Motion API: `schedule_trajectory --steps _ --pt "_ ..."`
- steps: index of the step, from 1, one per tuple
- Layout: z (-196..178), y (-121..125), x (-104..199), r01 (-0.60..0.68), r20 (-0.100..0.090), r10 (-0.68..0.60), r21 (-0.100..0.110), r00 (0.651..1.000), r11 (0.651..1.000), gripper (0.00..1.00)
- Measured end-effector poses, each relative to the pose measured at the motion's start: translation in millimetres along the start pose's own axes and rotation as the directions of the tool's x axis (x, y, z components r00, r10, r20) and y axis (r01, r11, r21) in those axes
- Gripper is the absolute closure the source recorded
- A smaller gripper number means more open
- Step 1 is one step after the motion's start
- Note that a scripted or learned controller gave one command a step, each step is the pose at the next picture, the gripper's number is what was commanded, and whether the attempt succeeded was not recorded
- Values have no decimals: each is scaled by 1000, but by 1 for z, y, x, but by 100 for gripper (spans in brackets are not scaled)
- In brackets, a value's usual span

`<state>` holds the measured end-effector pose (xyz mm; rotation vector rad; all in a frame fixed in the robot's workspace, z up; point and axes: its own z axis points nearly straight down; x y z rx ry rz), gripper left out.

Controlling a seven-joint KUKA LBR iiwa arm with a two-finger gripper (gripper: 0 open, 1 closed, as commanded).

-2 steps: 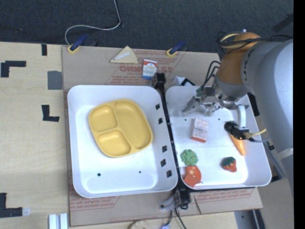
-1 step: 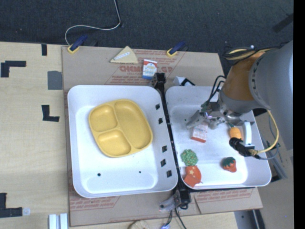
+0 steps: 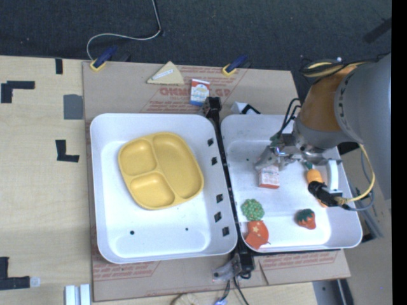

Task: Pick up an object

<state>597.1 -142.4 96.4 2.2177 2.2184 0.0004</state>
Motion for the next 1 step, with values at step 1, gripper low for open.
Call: schedule_trajectory --steps 1 --pt "-88 19 64 2 -3 -2 3 1000 1000 100"
